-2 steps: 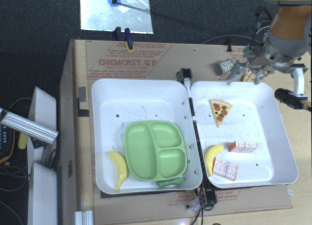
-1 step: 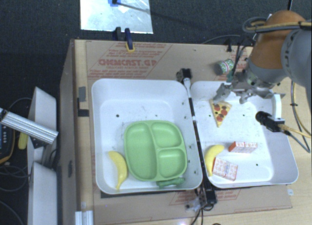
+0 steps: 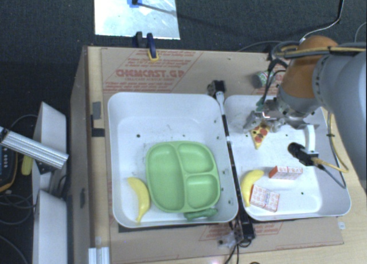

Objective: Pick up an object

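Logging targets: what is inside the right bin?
A banana, a red-white packet, an orange box and a yellow-orange piece by the gripper. The arm covers the bin's far corner, so anything there is hidden.

glossy green plastic tray (image 3: 166,172) in a smooth white plastic bin (image 3: 166,113).

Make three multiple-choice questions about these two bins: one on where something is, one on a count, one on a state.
1. The green divided plate lies in: A the left bin; B the right bin; C neither.
2. Bananas in view: A one; B two; C three.
3. The plate lies: A face up; B upside down; C on edge.
1 A: it rests on the left bin's floor. 2 B: left banana beside the plate, right banana in the right bin. 3 A: its three compartments show.
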Controlling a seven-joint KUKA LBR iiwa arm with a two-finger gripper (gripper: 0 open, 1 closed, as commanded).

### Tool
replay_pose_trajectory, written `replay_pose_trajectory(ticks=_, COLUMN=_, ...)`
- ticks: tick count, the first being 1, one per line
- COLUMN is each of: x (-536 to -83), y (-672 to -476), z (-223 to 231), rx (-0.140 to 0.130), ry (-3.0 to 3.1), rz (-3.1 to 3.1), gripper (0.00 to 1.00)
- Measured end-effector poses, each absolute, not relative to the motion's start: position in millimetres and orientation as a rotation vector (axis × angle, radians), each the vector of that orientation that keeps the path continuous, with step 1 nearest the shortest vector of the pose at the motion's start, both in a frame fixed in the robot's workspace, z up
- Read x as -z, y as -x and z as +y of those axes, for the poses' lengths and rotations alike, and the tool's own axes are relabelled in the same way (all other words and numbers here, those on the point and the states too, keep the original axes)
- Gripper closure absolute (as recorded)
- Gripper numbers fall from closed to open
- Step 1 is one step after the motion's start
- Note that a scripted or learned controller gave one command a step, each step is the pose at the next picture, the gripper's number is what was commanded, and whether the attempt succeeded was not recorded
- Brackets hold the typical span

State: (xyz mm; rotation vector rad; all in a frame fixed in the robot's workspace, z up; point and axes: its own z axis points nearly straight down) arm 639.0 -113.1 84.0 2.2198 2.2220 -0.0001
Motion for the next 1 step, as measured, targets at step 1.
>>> replay_pose_trajectory(ticks=1, x=-94.9, y=-638.9, z=-113.4, rx=0.003, ry=-2.222, rz=2.224, gripper=1.0)
